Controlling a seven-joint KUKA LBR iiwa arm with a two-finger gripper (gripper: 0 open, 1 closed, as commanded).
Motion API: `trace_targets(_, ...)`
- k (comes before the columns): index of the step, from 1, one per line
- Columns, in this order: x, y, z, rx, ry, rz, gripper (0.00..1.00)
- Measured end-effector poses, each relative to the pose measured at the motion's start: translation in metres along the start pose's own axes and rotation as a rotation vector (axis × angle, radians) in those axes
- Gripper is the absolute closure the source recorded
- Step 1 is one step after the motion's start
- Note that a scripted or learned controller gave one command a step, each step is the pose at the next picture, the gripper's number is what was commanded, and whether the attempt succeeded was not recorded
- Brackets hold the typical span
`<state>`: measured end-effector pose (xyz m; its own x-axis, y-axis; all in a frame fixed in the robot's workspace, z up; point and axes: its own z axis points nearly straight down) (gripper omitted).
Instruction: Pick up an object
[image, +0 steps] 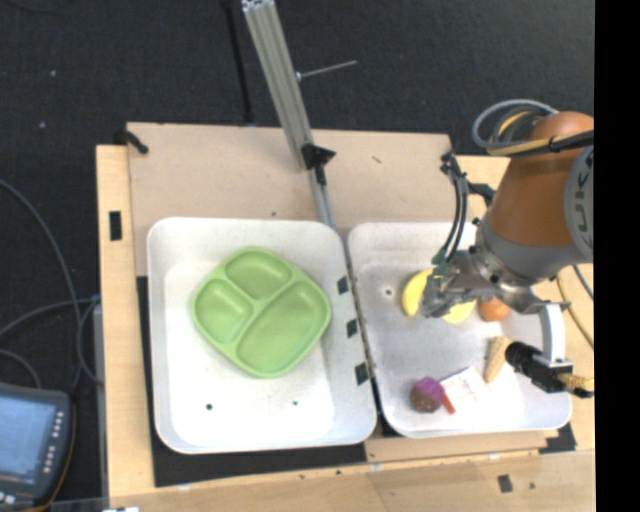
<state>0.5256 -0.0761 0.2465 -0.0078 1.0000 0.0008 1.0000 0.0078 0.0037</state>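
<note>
Claw (441, 296) and yellow object (413, 294) sit together in the right bin (385, 250), and that closeness is what the coming move turns on. The yellow piece, rounded and lemon-like, shows on both sides of the claw: a larger lobe to the left of it, a smaller sliver at its near right. So the object lies directly under or between the dark metal parts, not off to one side. Its long axis seems to run left to right across the bin, though the claw covers its middle.

Whether the claw is spread, pressed together or pinching the yellow piece I cannot tell; dark linkage blurs that spot, so a hold cannot be claimed.

Other things lie apart in the same bin: an orange ball (492, 310) just right of the claw, a tan stick (494, 359) nearer the front, a purple lump (427, 394) beside a white card (464, 384). The left bin (165, 300) carries a green divided plate (262, 312), well away from the arm.

My judgement: the yellow object is the target, smooth and curved, likely to slip out if the pinch lands off-centre.
</note>
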Motion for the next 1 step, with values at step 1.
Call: trace_targets(1,0.0442,0.0050,0.0084,0.004,-0.001,0.002,1.00)
